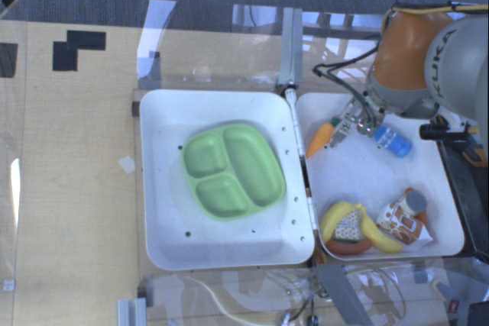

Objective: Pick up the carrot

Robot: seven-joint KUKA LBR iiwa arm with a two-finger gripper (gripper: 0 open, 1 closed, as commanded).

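Observation:
The carrot is a short orange piece lying in the right bin, close to its left wall and toward the back. My gripper hangs just to the right of the carrot, its metal fingers pointing down-left at the carrot's upper end. I see a narrow gap between the fingers, and nothing is held in them. The grey arm with its orange band comes in from the upper right.
A green divided plate sits in the left bin. In the right bin lie a blue object, a banana, a red item and a printed packet at the front.

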